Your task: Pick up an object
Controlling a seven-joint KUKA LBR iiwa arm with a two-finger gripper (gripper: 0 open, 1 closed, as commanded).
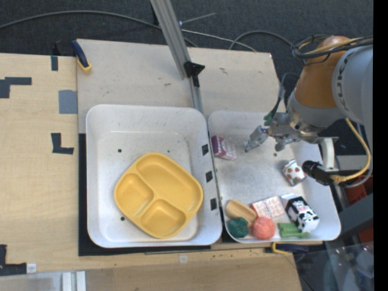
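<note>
Currently the gripper (pixel 262 139) is hanging over the upper part of the right bin (pixel 242 121), fingers spread and clamping nothing. Nearest to it, a small pink packet (pixel 223 148) is lying just to its left by the bin's left wall, long axis running roughly left-right, slightly tilted. A red-and-white cube (pixel 293 172) is sitting near the right wall. A yellow divided plate (pixel 159 194) is resting in the left bin (pixel 97 162).

Two white bins (pixel 97 162) on the bench — the left holds one yellow divided plate (pixel 159 194); the right (pixel 254 174) holds about eight small items — among them one pink packet (pixel 224 148), one cow-patterned carton (pixel 302 214).
</note>
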